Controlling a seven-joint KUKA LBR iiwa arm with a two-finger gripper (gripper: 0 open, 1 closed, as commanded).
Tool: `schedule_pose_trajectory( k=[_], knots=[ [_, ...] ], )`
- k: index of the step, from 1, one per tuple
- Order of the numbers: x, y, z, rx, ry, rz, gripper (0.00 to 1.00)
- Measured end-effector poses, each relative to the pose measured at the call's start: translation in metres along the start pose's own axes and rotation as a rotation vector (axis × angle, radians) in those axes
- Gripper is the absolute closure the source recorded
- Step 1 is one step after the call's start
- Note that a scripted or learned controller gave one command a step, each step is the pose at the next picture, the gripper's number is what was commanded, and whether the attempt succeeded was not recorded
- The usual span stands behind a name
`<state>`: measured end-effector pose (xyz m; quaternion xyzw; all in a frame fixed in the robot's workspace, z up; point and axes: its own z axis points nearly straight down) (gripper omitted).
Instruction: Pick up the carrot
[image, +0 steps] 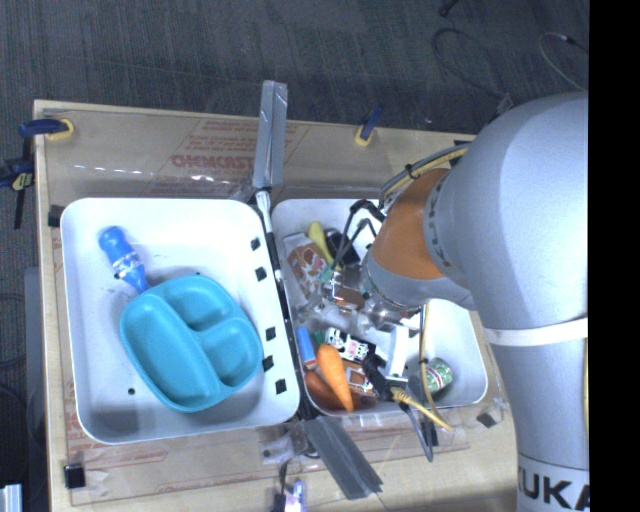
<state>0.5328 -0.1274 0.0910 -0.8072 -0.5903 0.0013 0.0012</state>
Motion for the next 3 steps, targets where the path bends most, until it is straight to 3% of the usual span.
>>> schedule_pose_trajectory(
  k=[1, 2, 3],
  knots=[
    [-0.0031, -0.0326, -0.0058, -0.028, 0.001, -0.11, 0.0],
    [-0.0034, -0.0336, -0.0141, -0.022, 0.001, -0.114, 1.0],
    [-0.0032, -0.0333, -0.0142, -0.022, 0.001, -0.115, 0.0]
  ],
)
